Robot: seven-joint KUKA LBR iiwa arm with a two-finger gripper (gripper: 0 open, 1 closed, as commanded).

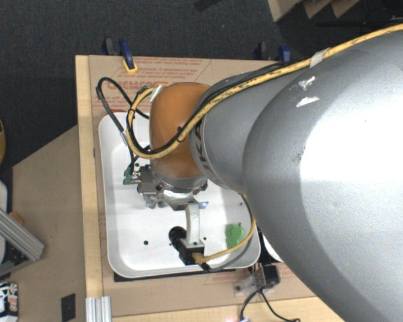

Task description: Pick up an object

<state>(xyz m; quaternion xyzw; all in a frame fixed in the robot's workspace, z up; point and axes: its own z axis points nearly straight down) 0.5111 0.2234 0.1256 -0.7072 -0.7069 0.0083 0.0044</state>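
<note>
Green object (235, 234), long axis up the view, in white bin (121, 247); opening of hand (162, 194) not discernible.

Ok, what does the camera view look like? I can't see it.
A big grey robot arm with an orange band reaches in from the right and hangs over a shallow white bin, hiding much of it. A small green crumpled thing lies in the bin's lower right corner.

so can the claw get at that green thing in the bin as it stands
Probably yes. The green thing lies bare on the bin floor, nothing on it, and the claw hangs over that same bin.
</note>
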